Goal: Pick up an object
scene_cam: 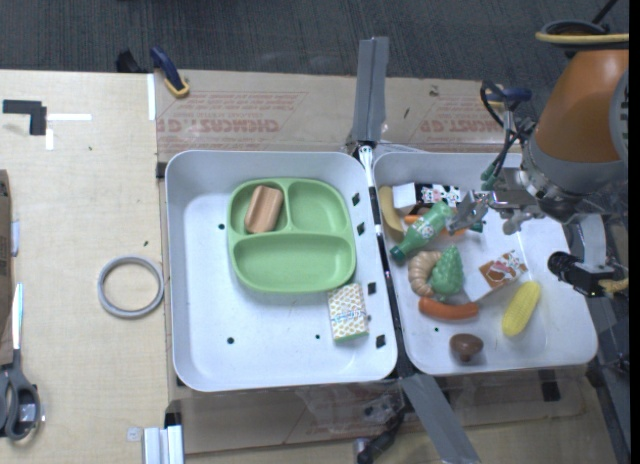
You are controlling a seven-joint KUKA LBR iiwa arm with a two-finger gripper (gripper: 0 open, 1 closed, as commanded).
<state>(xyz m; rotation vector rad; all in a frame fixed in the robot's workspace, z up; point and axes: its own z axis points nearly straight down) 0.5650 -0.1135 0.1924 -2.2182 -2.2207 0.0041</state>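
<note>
Toy foods (447, 277), glossy plastic, crowd the right bin (575, 347); whether the metal jaws (478, 208) above are clenched, I cannot tell.

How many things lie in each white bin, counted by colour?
Left bin:
Green: 1, divided plastic plate
Brown: 1, bread roll
Yellow: 1, patterned box
Right bin:
Green: 2, bottle, leafy vegetable
Yellow: 2, corn cob, banana
Total: 7

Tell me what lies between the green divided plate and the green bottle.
In the camera view, between the green divided plate and the green bottle run the two bins' adjoining rims and a banana by the right bin's left wall.
</note>
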